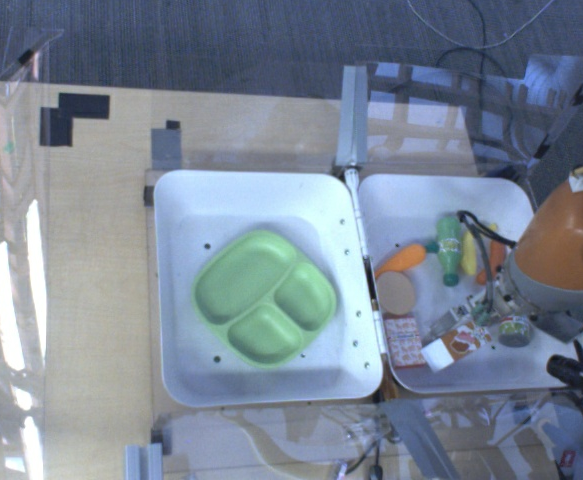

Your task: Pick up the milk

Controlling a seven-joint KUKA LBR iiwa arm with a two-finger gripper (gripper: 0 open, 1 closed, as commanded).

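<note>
1. reaching in from the right, the grey arm with its orange band point(569, 248) hangs over the right bin point(391, 203), its wrist low over the bin's right half
2. the jaws point(483, 313) sit down among the clutter near the milk; whether they are spread or pressed together i cannot tell, since the wrist hides them
3. the milk point(457, 343), a small carton with a white end and a brown printed side, lies tilted on its side near the front of the right bin, just left of the wrist; whether anything pinches it i cannot tell
4. a red and white packet point(403, 341) lies flat just left of the milk, at the bin's front left corner
5. a round tan disc point(395, 292) sits behind the packet, with an orange carrot point(402, 260) just behind it
6. a green bottle point(449, 250) stands near the bin's middle, with a yellow item point(468, 254) beside it
7. the left bin point(186, 208) holds a green sectioned plate point(263, 296), well apart from the arm
8. both bins rest on the pale wooden table point(91, 268)
</note>
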